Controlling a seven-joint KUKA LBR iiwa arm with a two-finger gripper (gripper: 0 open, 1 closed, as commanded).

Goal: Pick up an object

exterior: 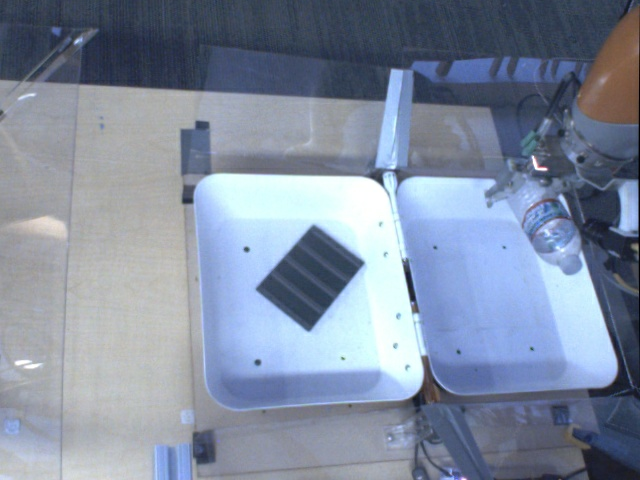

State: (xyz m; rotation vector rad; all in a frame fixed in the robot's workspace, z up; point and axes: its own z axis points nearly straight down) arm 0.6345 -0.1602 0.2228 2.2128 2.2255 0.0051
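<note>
A clear plastic water bottle with a blue-and-white label hangs tilted over the right side of the right bin. Its cap end points down to the right and its upper end sits between the fingers of my gripper. The gripper is shut on the bottle near the bin's far right corner, below the grey wrist and the orange band. A dark grey ribbed rectangular pad lies flat and turned diagonally in the middle of the left bin.
A raised divider separates the two bins. A metal post stands behind their shared far corner. Cables and hardware crowd the right edge beside the right bin. Wooden bench surface spreads to the left.
</note>
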